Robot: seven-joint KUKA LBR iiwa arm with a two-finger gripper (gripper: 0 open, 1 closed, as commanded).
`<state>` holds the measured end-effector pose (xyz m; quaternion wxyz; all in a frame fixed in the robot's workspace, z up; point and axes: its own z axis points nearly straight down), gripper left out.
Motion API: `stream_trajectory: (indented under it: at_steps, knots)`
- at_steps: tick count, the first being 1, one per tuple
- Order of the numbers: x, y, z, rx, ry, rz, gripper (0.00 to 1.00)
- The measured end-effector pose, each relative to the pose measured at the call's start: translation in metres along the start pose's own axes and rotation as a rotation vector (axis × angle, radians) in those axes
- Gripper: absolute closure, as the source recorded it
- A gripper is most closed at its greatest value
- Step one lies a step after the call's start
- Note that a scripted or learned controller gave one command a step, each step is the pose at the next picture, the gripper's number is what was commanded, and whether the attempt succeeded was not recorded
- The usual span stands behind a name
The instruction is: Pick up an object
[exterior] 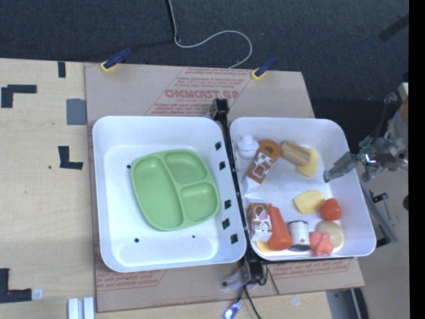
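The right bin (345, 138) holds several toy foods. A tan roll with a yellow end (299, 157) lies at the back, with a brown ring (269, 145) and an orange carton (259, 168) beside it. A yellow piece (309, 201) and a red tomato (331, 209) sit mid-right. A red and white carton (261, 221), an orange carrot (279, 235), a small can (299, 232) and a peach ball (331, 231) crowd the front. My gripper (334, 170) hangs over the bin's right side, just right of the tan roll and above the yellow piece. I see nothing held in it.
The left bin (106, 178) carries a green divided plate (176, 188). Black clips run along the wall (229, 178) between the two bins. Both bins rest on a cardboard sheet (199, 92). A white cable (212, 38) loops behind it.
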<state>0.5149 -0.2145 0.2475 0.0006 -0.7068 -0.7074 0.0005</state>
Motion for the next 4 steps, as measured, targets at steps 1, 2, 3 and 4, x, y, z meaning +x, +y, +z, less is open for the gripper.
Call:
stream_trajectory:
  at_steps: [1, 2, 3, 4]
  knots:
    - [0.125, -0.03, -0.1, -0.01, 0.003, -0.014, 0.0]
    - [0.119, -0.031, -0.104, 0.0, 0.0, -0.002, 1.0]
    - [0.199, -0.031, -0.164, -0.006, 0.001, -0.01, 1.0]
    - [0.277, -0.03, -0.175, -0.002, 0.001, -0.009, 1.0]
